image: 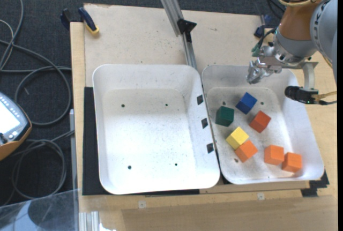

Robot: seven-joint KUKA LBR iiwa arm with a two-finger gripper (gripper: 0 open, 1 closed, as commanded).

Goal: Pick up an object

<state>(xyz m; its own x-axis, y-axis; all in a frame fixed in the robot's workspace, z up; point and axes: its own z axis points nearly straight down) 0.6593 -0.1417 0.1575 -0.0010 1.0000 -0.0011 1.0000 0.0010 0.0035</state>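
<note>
The small blue wooden cube (247,102) looked light, stiff and easy to pinch on two flat sides. The metal two-finger gripper (256,75) hovered near it, holding nothing; its opening I cannot tell.

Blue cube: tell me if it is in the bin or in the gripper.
In the bin. The blue cube rests on the right bin's floor, apart from the gripper, which hangs above the far end.

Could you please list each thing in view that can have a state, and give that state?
gripper: above the right bin's far end, nothing seen in it.
blue cube: resting loose in the right bin.
green cube: loose, apart from the others.
yellow cube: touching an orange cube.
left bin: sitting flat on the bench.
</note>
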